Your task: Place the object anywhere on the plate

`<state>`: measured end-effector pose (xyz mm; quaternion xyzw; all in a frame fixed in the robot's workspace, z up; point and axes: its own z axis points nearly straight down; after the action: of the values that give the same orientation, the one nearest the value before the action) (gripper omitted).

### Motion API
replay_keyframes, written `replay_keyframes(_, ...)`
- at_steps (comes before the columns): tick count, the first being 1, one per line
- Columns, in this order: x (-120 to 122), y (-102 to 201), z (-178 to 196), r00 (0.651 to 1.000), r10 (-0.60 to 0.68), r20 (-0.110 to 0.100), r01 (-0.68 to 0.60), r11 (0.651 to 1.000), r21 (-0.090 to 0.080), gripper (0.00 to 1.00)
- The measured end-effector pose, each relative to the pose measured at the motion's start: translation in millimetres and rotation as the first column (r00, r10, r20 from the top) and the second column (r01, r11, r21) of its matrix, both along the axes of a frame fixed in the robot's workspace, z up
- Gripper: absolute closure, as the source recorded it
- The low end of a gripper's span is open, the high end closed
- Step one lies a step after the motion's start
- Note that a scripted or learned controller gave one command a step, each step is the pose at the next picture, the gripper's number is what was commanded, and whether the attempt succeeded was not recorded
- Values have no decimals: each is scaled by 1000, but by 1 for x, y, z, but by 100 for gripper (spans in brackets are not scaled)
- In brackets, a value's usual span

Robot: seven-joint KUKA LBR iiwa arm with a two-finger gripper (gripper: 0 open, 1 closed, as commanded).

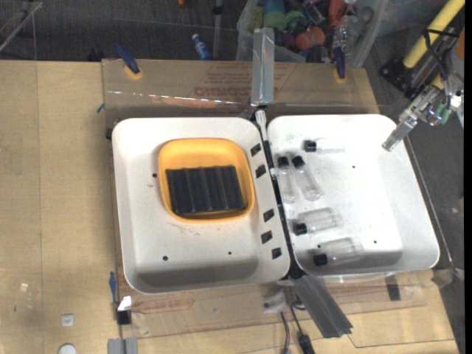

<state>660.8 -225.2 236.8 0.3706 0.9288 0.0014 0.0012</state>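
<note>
An orange square plate [169, 161] lies in the left bin [133, 198]. A black ridged rectangular object [205, 189] rests flat on the plate, covering most of its lower middle. My gripper [392, 141] hangs at the upper right corner of the right bin [383, 198], above its rim and far from the plate. I see nothing held in it. Its state is too small and blurred to read.
Several clear vials with black caps lie in the right bin, among them one vial [318, 147] near the top, another vial [317, 220] lower down and a third vial [335, 251] at the front. A divider with black clips [265, 198] separates the bins. A crate of toys [310, 9] stands behind.
</note>
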Motion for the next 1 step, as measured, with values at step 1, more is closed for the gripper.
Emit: replay_keyframes(1, 3, 5, -1, 982, 190, 0, -190, 982, -2, 0)
